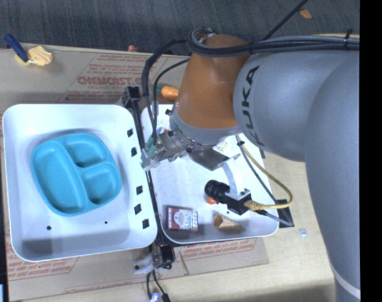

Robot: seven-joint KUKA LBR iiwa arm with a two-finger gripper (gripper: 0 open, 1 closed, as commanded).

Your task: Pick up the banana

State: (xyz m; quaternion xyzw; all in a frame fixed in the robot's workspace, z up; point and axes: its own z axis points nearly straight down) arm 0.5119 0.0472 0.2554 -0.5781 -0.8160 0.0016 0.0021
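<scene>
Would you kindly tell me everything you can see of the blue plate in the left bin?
The blue plate looks like smooth light-blue plastic, a rounded rectangle with three hollows: one long along the view's left, two smaller on its right. It lies flat, right way up, at a slant, near the middle of the left white bin, resting on its floor. Nothing else touches it.

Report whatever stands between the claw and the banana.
Cannot tell: the arm covers most of the right bin, and the banana is likely hidden beneath it. The claw sits by that bin's left wall; a small box and a tan piece lie apart from it, near the view's lower rim.
</scene>
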